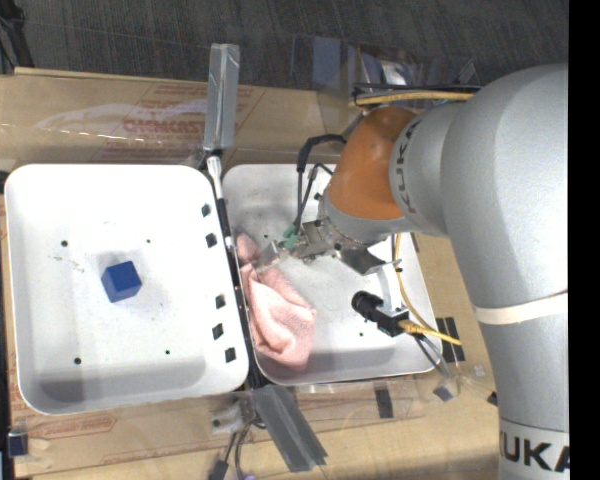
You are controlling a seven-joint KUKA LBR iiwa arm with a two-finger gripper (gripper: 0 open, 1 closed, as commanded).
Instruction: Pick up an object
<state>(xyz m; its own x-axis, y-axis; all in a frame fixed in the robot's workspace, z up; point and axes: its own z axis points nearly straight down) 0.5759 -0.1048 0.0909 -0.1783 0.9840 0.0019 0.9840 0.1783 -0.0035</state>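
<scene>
The gripper (280,250) reaches low into the right bin (330,363), at the top of a soft, crumpled pink cloth (280,318) lying along that bin's left wall; I cannot tell its jaw state. A small, hard-edged blue cube (122,280) sits in the left bin (40,368).

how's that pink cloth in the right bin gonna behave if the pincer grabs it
The pink cloth lies crumpled in soft folds against the right bin's left wall, so it is probably floppy and would drape and hang from wherever it is pinched. It looks light for its bulk. Pushed, it would likely bunch up rather than slide, and it shouldn't roll.
</scene>
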